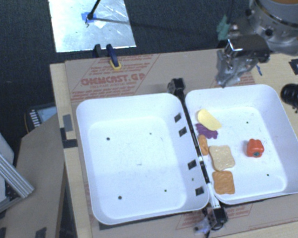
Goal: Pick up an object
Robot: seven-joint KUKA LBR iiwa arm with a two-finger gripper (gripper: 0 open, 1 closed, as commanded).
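Gripper (229, 75) hangs at about one o'clock in the frame, over the far rim of the right bin (280, 125), below the grey arm (279, 11) with its orange band. Its metal fingers point down toward the bin's back edge, but they blur into each other, so I cannot tell how far apart they stand; nothing is visible between them.

Every loose object lies in the right bin, mostly along its nine o'clock side near the divider. A pale yellow piece (208, 119) sits furthest back, with a small purple piece (207, 132) touching its near edge. Just beside the purple one, toward six o'clock, a narrow orange piece (203, 144) lies against the bin wall. A tan, bread-like square (222, 156) rests next to it, and an orange-brown square (223, 182) lies just beyond that at six o'clock. A red-orange pepper-shaped object (254, 148) sits apart from the rest, toward three o'clock in the bin.

At nine o'clock, the left bin (135, 155) lies beside the right one, both resting on a cardboard sheet (126, 72).
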